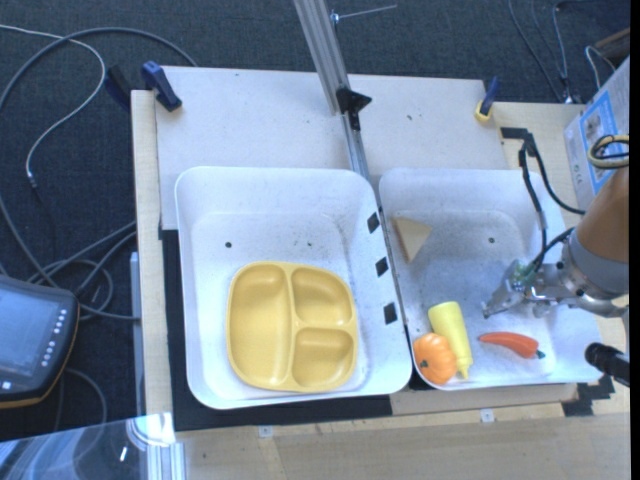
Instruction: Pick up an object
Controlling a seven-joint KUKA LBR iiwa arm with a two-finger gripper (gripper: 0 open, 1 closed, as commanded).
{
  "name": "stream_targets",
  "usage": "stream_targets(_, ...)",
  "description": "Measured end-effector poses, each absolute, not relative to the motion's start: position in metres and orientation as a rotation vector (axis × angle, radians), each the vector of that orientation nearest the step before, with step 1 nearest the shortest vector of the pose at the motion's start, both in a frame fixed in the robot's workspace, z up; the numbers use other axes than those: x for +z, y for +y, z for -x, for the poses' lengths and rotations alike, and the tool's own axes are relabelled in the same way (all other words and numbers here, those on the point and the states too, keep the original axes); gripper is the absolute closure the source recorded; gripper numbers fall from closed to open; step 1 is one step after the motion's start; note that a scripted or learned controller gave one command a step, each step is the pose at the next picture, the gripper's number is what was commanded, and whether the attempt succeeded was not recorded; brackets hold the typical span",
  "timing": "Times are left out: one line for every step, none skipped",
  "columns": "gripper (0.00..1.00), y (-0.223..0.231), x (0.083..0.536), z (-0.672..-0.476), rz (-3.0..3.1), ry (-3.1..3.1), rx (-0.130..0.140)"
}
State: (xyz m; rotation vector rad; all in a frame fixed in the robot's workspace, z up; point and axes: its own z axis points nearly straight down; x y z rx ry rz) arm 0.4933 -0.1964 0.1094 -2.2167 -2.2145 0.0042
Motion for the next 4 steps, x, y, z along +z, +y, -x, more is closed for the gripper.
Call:
stream_targets(1.00,-0.197,0.124,-0.496,2.221,-2.223,-0.003)
stream_targets(1.00,-0.189,0.172,-0.494,2.223,-2.227,-0.004)
stream_targets(1.00,-0.189,0.227,-0.506,2.224,-2.229,-0.006)
stream_targets(1.00,-0.189,0.253,-0.507,2.223,-2.227,-0.004)
